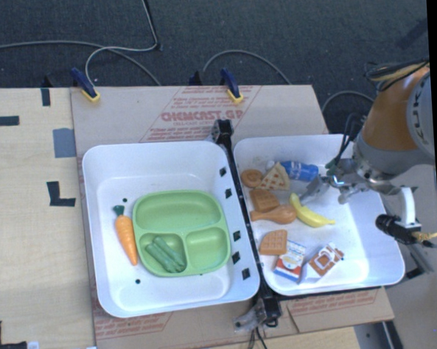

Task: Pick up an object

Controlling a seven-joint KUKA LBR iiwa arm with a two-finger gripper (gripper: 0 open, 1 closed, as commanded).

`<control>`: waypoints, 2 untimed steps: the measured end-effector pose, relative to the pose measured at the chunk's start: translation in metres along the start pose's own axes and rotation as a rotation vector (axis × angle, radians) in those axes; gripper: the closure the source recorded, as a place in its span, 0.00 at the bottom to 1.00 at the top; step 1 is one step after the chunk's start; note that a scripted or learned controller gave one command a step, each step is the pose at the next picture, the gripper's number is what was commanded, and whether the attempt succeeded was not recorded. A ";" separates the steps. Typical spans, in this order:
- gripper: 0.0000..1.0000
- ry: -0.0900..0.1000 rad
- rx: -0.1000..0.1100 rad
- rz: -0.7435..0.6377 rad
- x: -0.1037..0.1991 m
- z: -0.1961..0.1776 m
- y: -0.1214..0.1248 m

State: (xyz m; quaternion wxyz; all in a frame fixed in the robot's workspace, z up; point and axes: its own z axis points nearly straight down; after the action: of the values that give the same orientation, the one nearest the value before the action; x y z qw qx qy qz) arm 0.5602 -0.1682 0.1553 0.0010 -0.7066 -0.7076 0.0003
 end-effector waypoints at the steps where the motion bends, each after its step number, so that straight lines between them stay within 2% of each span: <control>1: 0.00 -0.002 -0.010 -0.002 0.040 0.068 0.007; 2: 1.00 -0.004 -0.010 0.000 0.039 0.058 0.007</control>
State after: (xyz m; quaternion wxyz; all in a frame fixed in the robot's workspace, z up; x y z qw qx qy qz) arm 0.5671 -0.1293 0.0973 -0.0041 -0.7065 -0.7077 -0.0018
